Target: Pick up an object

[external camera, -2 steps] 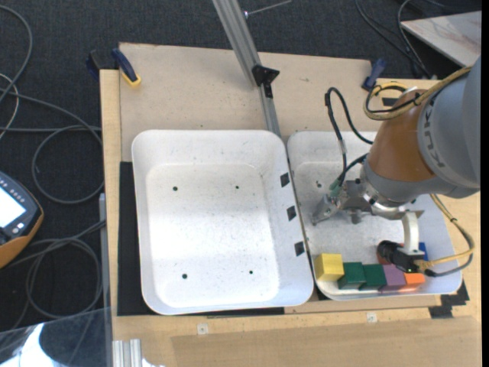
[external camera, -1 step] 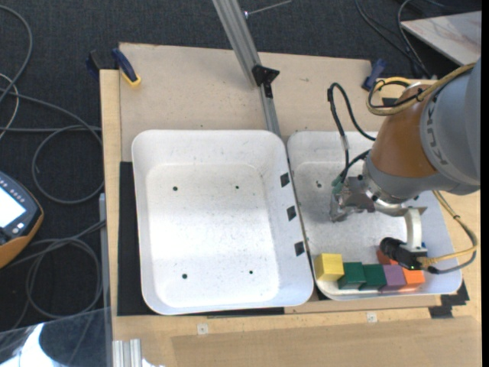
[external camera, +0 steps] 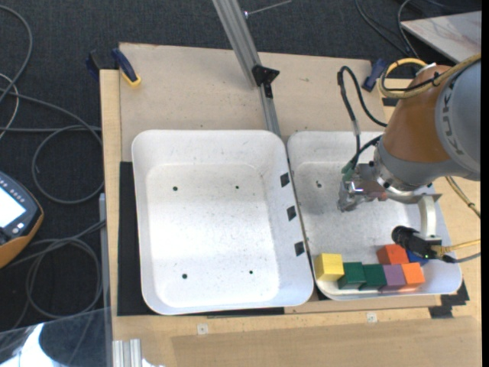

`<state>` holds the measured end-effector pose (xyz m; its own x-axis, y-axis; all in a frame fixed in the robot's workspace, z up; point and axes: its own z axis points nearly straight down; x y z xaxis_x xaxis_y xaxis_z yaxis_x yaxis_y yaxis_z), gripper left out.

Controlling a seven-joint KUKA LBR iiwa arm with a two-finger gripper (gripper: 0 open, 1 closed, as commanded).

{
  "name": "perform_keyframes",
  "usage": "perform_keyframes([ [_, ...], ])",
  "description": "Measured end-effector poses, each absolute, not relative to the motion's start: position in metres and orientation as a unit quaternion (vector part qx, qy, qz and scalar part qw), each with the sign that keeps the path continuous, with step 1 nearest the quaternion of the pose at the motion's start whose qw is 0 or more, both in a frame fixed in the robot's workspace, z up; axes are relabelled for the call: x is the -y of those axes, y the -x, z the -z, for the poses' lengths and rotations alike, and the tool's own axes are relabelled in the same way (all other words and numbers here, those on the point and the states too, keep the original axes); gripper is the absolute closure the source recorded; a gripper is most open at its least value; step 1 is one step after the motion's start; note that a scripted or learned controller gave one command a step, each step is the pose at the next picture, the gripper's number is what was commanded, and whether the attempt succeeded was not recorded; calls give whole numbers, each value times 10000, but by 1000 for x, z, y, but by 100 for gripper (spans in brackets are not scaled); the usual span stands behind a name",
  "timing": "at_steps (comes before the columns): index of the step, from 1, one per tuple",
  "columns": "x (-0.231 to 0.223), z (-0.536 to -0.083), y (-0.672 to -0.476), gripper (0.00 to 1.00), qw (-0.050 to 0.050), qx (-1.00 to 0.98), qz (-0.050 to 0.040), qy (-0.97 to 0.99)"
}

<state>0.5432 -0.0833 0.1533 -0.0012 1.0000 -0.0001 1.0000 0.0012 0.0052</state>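
Here:
Pincer: it hangs over the right bin, near the bin's middle. I cannot tell if it is spread or pressed together. Nothing shows in it.
Arm: grey and orange, it comes in from the right, behind the pincer.
Right bin: white, under the pincer.
Blocks: all sit in a row at the near edge of the right bin, well apart from the pincer, nearer the camera and to its right.
Yellow block: the one closest to the pincer, at the left end of the row.
Green blocks: 2 of them, touching, just right of the yellow one.
Purple block: next in the row.
Orange blocks: at the far right end, one a bit behind.
Left bin: white, left of the pincer.
Pole: grey, slanting, behind the pincer and to its left.
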Motion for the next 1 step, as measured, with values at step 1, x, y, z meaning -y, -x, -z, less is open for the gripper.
perform_keyframes([
  [1,73,-204,-542,100,23,-7081,-23,-7061],
])
